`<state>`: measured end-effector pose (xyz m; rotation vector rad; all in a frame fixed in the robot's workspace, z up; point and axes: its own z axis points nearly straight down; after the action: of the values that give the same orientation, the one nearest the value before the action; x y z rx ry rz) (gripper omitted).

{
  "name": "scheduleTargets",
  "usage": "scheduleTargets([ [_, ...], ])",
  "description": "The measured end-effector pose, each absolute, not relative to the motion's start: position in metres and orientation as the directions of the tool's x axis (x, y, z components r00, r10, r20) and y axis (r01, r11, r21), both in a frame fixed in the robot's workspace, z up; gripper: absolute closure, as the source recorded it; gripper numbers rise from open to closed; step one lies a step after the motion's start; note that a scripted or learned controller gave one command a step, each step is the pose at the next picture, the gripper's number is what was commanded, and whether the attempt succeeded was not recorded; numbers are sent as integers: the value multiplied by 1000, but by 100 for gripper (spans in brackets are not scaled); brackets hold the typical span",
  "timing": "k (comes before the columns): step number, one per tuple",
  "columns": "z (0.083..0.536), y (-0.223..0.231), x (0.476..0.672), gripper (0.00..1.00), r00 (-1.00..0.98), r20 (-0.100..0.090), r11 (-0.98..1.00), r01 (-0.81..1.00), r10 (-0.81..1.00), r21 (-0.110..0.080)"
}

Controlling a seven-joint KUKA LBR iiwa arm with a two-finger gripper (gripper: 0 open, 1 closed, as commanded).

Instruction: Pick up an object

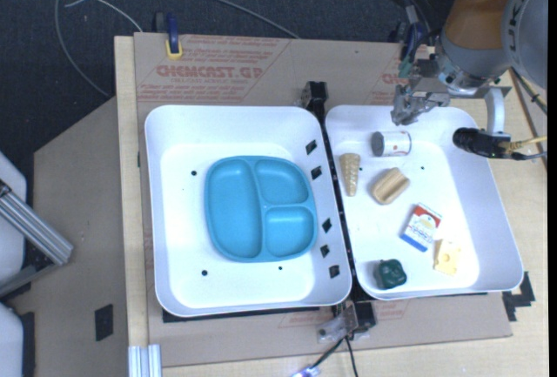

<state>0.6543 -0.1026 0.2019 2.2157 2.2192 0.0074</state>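
My gripper (407, 112) hangs over the right bin (496, 218), just above the can (391, 143) lying on its side. Gripper state: cannot tell. Centre over the can, descend straight, close across its width.

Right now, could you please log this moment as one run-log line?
gripper: above right bin far edge | nearest: small white can | holding: nothing seen | left bin: blue divided plate

A blue three-compartment plastic plate (260, 207) fills the left white bin's (165, 218) middle, leaving bare floor only around its edges. In the right white bin (487, 201), open floor lies along the right wall and lower left.
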Motion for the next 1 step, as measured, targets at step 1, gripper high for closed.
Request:
scheduleTargets([
  [1,223,-102,655,100,-1,0,1,1000,1000,4],
])
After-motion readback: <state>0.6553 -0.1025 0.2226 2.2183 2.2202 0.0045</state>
